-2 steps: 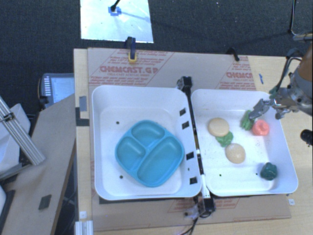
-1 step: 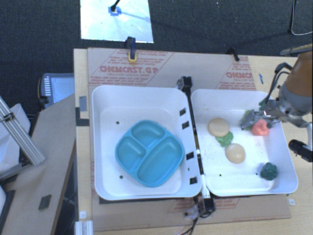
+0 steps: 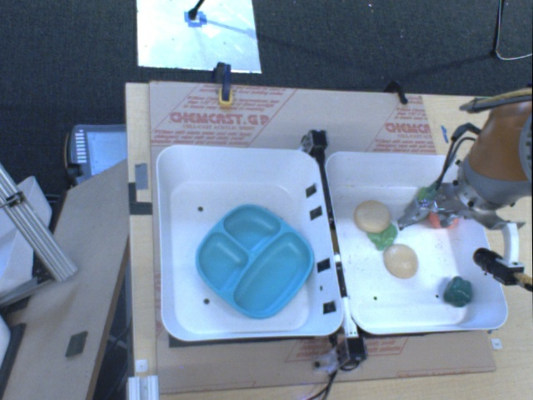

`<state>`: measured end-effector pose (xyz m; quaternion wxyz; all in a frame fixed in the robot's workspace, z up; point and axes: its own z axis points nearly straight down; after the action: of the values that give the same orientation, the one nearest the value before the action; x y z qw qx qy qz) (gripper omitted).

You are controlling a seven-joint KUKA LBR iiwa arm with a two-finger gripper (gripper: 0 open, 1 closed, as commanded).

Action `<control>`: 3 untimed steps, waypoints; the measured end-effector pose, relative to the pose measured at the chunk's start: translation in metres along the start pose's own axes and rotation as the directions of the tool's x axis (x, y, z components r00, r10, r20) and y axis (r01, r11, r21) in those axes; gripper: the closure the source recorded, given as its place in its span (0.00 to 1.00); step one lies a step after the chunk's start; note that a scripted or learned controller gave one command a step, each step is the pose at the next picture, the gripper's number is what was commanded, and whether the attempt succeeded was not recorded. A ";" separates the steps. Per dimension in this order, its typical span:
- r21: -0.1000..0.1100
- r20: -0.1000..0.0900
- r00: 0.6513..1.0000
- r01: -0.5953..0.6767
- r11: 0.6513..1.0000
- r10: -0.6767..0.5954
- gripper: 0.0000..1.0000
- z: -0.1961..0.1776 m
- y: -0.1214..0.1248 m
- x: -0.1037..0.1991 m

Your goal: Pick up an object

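White plastic bins sit side by side on your bench, and all the candidates for picking are in the right bin (image 3: 416,319). Look there: a tan round piece (image 3: 372,217) lies toward the bin's left wall, a small green piece (image 3: 384,237) touches its lower side, a second tan round piece (image 3: 401,262) rests just below that, and a dark green lump (image 3: 457,291) sits near the bin's front right corner. The left bin (image 3: 179,223) carries a blue divided plate (image 3: 253,259) across its middle.

Your gripper (image 3: 426,209) is low over the right bin's back right area, with the arm reaching in past the right wall. You can make out something orange and green around the tip, but whether that is an object or part of the tool cannot be told, and the same goes for whether the gripper is apart or together.

Judge the task as not yet done: every object you can identify rests on the bin floor, none visibly gripped. The grasp and the lift both remain, and you should confirm a hold before counting anything.
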<state>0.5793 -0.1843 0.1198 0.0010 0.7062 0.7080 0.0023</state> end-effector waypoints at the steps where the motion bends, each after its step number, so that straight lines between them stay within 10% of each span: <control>1: 0.003 0.002 1.000 -0.001 1.000 0.001 0.00 0.036 0.001 0.000; 2: -0.001 0.003 1.000 -0.002 1.000 0.002 1.00 0.023 0.002 0.000; 3: 0.000 0.004 1.000 -0.003 1.000 0.003 1.00 -0.030 0.002 -0.010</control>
<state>0.5807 -0.1944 0.1500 0.0023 0.7072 0.7071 0.0010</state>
